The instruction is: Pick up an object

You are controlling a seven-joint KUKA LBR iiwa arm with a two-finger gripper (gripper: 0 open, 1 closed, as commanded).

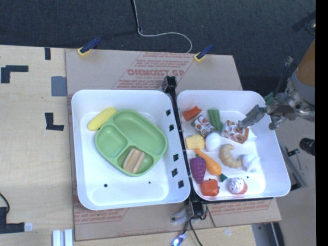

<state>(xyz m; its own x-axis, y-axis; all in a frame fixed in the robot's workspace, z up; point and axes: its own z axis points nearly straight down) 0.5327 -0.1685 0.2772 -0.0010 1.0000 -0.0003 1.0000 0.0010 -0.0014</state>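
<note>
Approach step; gripper (260, 116) over right bin (271, 152), claw state unclear; next: descend onto red-white packet (236, 132).

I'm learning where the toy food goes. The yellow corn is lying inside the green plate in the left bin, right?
Not quite. The camera view shows the yellow corn lying in the left bin, but beside the green plate, at its upper-left edge, not inside it.

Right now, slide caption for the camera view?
Gripper above right bin of toy food; green tray and corn in left bin.
</note>
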